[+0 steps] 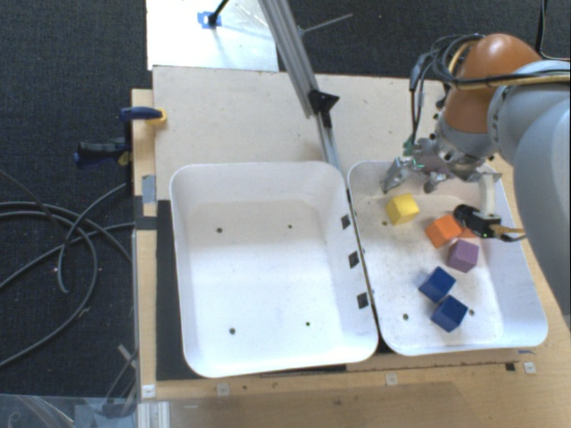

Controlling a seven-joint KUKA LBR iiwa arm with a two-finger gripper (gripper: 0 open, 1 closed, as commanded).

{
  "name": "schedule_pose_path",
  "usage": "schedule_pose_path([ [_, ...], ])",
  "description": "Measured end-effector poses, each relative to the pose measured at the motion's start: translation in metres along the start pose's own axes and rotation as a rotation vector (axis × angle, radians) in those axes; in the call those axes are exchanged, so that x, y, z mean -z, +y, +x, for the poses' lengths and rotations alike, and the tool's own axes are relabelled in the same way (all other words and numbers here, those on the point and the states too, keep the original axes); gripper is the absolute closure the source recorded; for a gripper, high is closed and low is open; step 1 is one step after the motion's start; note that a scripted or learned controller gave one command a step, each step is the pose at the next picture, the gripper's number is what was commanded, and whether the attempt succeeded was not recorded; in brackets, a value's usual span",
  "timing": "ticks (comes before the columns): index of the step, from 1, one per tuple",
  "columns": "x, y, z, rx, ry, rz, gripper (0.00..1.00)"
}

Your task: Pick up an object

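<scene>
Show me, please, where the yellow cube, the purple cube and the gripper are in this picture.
yellow cube (402,209), camera view, on its top face.
purple cube (462,255), camera view, on the middle of its top face.
gripper (412,178), camera view, midway between its fingertips, above the right bin.

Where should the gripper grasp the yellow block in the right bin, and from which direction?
Probably from straight above, closing on two opposite side faces of the yellow block. It lies flat, turned slightly askew, apart from the orange block, so its sides look free.
</scene>
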State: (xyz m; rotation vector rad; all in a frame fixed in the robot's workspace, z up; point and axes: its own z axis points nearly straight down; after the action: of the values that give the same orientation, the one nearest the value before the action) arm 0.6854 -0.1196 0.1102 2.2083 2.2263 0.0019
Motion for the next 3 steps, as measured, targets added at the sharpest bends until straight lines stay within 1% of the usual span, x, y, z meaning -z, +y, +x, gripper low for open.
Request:
schedule_pose_path([
  [1, -0.02, -0.04, -0.01, -0.008, 0.003, 0.006, 0.0],
  [2, -0.019, -0.047, 0.017, -0.002, 0.004, 0.005, 0.0],
  [3, -0.008, -0.046, 0.016, -0.002, 0.004, 0.001, 1.0],
])
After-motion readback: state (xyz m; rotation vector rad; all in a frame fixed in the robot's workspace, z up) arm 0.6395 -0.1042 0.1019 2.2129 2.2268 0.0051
